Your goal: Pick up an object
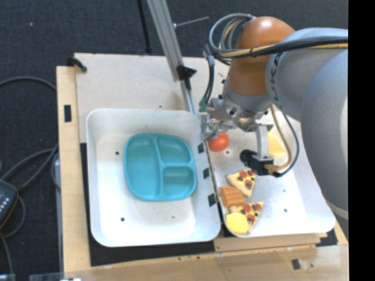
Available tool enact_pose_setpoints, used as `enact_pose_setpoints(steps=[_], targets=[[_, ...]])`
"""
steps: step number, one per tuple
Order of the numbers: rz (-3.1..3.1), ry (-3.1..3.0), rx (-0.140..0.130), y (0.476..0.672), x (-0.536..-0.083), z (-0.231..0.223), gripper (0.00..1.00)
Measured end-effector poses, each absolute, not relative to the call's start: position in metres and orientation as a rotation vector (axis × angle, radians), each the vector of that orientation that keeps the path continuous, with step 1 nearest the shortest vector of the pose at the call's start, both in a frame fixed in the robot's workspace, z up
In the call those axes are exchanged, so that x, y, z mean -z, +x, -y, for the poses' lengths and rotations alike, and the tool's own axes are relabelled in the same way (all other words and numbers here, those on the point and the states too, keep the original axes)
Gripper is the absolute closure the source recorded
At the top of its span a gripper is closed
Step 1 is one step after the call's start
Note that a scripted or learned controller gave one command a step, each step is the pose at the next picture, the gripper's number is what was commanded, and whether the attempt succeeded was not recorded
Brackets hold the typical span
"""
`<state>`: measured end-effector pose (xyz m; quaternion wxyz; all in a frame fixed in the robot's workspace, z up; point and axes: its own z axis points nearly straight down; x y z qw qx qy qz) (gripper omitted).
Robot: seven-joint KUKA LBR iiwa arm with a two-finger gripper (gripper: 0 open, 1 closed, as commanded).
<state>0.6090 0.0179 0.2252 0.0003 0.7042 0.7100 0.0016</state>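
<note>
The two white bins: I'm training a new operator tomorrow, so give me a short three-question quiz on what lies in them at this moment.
1. True or false: the turquoise plastic divided tray lies in the left white bin.
2. Which toy lies right under the end effector? A) the small orange-red round toy B) a green cube C) a blue cup
3. Fill in: the toy pizza slices lie in the ____ white bin.

Key: 1 true; 2 A; 3 right.
</note>
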Motion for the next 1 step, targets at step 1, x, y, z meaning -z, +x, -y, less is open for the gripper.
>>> enact_pose_setpoints(steps=[1], targets=[[-2.231,2.212,-0.005,0.628,-0.2289,-0.0747,1.0]])
